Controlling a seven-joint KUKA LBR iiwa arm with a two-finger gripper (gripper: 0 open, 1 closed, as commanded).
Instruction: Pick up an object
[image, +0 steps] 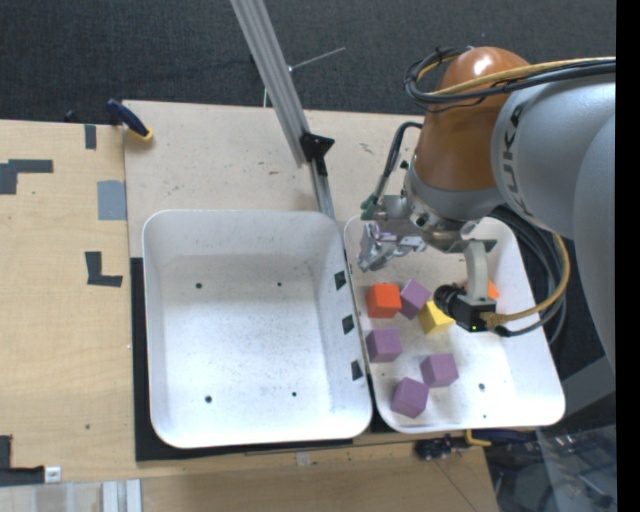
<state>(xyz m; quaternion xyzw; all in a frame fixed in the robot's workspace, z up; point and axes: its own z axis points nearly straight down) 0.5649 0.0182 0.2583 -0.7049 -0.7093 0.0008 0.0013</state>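
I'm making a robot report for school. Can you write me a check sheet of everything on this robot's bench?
Surface: pale wooden bench bearing two white bins; grey tape pieces on its left part.
Job's things: in the right bin, one orange block, one yellow block, four purple blocks.
Left bin: dark specks on its floor.
Clutter: blue and yellow clamp at the bench's far left corner.
Gripper: above the right bin's far end, near the orange block; holds nothing.
Cables: yellow and black cables looping along the arm.
Surroundings: slanted metal rail; dark carpet behind.
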